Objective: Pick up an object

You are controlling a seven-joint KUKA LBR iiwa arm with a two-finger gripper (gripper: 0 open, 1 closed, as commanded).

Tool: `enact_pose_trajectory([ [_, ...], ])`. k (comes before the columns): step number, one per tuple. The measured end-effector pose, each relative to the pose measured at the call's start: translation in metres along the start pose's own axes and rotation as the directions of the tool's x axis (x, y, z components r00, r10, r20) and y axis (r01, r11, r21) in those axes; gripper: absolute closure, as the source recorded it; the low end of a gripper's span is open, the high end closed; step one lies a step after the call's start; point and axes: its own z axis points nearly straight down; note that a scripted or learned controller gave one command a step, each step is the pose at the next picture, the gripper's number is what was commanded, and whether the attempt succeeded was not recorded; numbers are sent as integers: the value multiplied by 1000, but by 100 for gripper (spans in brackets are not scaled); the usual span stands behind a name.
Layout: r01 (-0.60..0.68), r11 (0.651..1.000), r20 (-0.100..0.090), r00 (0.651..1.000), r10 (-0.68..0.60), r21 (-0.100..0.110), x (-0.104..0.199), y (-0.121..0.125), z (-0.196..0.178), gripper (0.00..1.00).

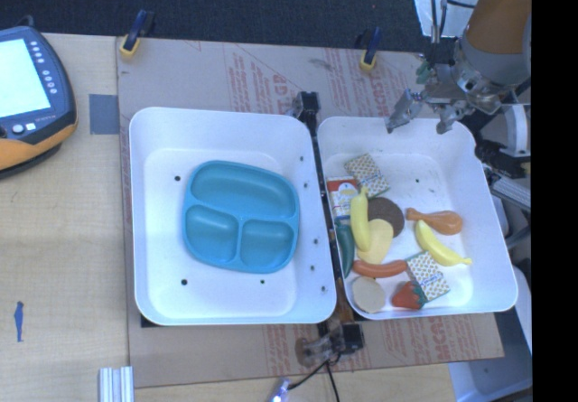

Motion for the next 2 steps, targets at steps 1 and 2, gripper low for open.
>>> enact_pose_trajectory([
  [1,-1,1000,0,1000,1,-4,17,-53,131,0],
  [2,0,1000,3,1000,0,-5,11,-110,136,0],
])
